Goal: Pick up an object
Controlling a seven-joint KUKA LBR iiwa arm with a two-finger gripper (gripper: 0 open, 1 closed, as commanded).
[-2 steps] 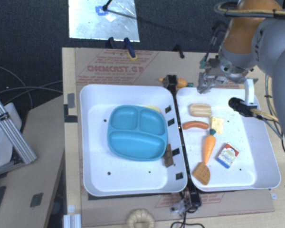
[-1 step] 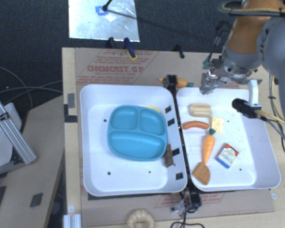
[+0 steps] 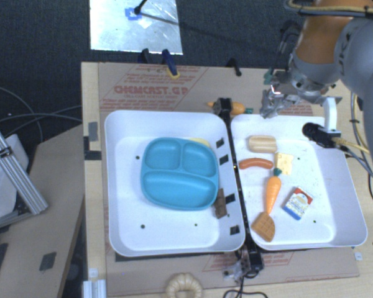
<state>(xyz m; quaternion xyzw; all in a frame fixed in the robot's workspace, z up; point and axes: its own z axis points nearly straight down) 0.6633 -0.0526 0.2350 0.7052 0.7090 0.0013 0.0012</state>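
Note:
My gripper hangs over the back rim of the right bin, near its left corner, with nothing visibly held. Below it in the bin lie a tan bread roll, a reddish sausage and a yellow cheese slice. Further forward are an orange carrot, a brown waffle piece and a small red, white and blue box. The roll is the nearest item to the gripper, a short way in front of it.
The left bin holds a blue compartment tray, with a small brown piece by the divider. An orange item lies behind the bins, left of the gripper. A pale ring sits on the bench in front.

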